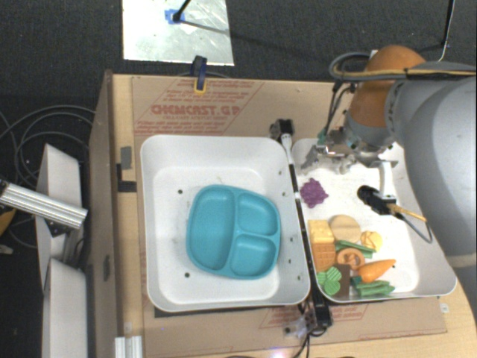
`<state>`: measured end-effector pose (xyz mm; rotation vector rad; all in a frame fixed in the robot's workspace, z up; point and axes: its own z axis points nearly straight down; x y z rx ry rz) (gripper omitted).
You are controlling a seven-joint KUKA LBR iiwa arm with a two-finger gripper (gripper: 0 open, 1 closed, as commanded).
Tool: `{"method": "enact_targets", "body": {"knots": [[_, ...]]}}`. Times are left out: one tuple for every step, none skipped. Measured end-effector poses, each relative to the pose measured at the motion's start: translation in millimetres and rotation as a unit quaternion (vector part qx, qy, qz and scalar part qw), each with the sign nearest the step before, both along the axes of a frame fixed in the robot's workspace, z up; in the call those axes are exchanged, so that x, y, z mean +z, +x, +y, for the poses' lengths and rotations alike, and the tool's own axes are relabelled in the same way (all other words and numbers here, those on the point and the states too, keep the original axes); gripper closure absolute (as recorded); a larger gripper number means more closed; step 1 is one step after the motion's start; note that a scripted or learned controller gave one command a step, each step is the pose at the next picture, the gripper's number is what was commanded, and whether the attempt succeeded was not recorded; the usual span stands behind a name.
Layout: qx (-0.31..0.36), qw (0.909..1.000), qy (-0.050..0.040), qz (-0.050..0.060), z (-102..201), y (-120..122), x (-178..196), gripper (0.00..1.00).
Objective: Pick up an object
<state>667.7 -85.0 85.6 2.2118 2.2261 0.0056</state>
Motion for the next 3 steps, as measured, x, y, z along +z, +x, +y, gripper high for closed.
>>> {"method": "enact_targets", "body": {"knots": [[0.0, 1.0, -0.0005, 0.0, 0, 2, 0, 0.0], [-0.005, 1.0, -0.0002, 0.004, -29, -86, -1, 0.0], [-0.002, 1.0, -0.0041, -0.006, -108, 5, 52, 0.0]]}}
